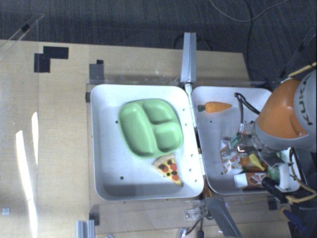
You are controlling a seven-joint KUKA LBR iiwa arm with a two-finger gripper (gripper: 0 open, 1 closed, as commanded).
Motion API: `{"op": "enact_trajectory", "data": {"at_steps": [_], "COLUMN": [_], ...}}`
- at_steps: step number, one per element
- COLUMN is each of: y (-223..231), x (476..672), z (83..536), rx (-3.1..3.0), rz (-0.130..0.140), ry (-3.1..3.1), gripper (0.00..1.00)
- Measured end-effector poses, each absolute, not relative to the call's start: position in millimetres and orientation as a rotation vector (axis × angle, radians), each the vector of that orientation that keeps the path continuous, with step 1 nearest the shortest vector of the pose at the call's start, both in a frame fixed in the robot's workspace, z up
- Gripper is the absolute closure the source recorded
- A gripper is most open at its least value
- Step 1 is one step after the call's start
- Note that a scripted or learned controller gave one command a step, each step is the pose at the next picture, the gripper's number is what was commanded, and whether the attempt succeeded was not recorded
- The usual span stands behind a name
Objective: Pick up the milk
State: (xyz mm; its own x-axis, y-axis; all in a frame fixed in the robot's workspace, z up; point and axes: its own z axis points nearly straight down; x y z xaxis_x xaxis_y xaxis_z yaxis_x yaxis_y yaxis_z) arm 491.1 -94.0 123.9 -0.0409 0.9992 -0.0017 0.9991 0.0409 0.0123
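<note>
The arm [287, 115] reaches down into the right bin [218, 177], its gripper [243, 144] low among a cluster of items; whether it is wide or narrow cannot be told. The milk [250, 180] lies on its side by the bin's near wall. A carrot [217, 107] lies at the far end. The left bin [106, 182] holds a green tray [151, 127] and a pizza slice [168, 168].

Grey arm [302, 118], broad orange band, black cables along wrist

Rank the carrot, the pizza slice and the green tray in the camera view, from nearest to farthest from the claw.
Claw works in the right bin.
1. Carrot, same bin, top.
2. Pizza slice, left bin, bottom right.
3. Green tray, left bin, centre.
</note>
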Motion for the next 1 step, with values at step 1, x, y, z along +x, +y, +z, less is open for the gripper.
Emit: {"op": "enact_trajectory", "data": {"at_steps": [1], "y": [-11.5], "x": [527.8], "z": [184.7], "rx": [2.255], "rz": [0.005], "ry": [2.182], "gripper": [1.0]}}
